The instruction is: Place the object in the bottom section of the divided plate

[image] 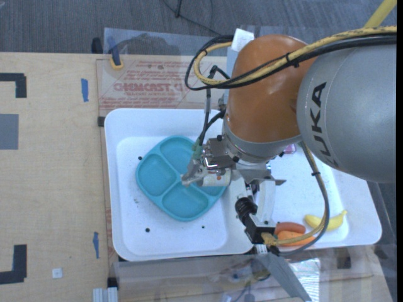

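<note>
Currently over divided plate in left bin | gripper poised above plate's right edge, presumably for release | pincer state cannot be told | object not made out | carrot, banana left in right bin

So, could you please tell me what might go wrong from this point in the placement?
The gripper hangs over the blue divided plate near the ridge between sections, so a release could land in the wrong one. Whether it holds anything is hidden, so the try may come up empty. The carrot and banana lie in the right bin.
</note>
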